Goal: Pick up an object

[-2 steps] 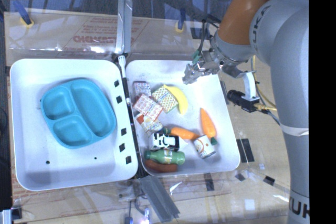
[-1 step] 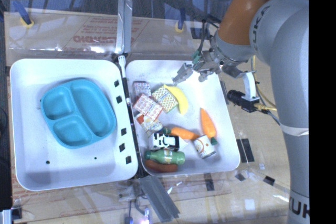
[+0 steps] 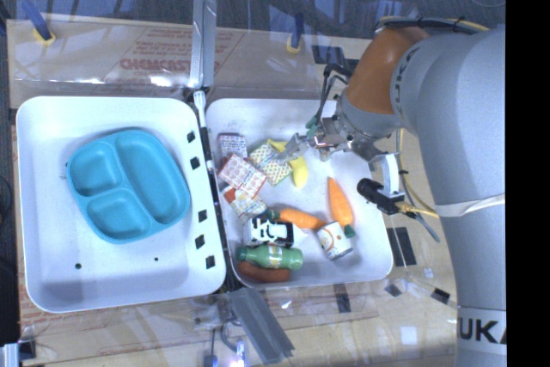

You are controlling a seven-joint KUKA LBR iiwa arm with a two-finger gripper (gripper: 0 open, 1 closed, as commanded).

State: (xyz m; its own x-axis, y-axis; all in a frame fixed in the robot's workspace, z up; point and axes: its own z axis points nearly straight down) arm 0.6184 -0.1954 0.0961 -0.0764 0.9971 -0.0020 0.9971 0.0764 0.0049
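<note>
The right bin holds a heap of toy food. A yellow banana lies near its middle, next to checkered packets. An orange carrot lies to the right, and a second carrot sits below the banana. Along the front wall are a green bottle, a small can and a brown sausage. My gripper hangs low over the bin's back half, just above the banana and the upper packet. Nothing shows in its grasp.
The left bin holds a blue divided plate. A metal divider stands between the bins at the back. My grey arm covers the right bin's right side. A black-and-white item lies by the bottle.
</note>
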